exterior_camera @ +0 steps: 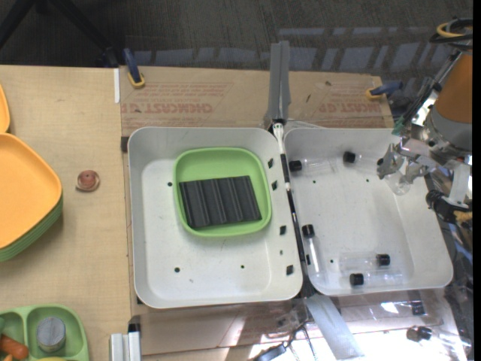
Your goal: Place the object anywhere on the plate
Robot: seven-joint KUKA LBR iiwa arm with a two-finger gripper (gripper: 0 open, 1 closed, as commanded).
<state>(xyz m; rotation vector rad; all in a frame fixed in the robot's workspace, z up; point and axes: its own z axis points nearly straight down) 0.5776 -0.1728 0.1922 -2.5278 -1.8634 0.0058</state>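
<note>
Dark grey ribbed rectangular object (219,201) lies flat on the light green square plate with rounded corners (188,165), covering the plate's lower half, its ridges running from front to back. The plate sits in the left shallow white bin (150,269), toward that bin's upper middle, with bare white floor around it on all sides.

The right shallow white bin (421,269) touches the left one along a shared edge. Small black pieces lie on its floor — one near the upper middle (349,157), one at the upper left (295,165), two near the lower edge (382,260) (356,280).

The two-finger gripper (402,173) hangs over the upper right corner of the right bin, well apart from the plate and the ribbed object. Whether its fingers are parted or closed cannot be told from this angle; nothing can be seen between them. Above it the arm's orange band (456,96) enters from the right.

Both bins rest on a brown cardboard sheet (195,100) printed with red lettering, held by a blue and yellow clamp (134,72) at its upper left. To the left, on the pale wooden bench (68,277), lie a stack of orange trays (22,194), a small reddish round knob (88,180) and — at the lower left corner — a green divided tray (37,333)
</note>
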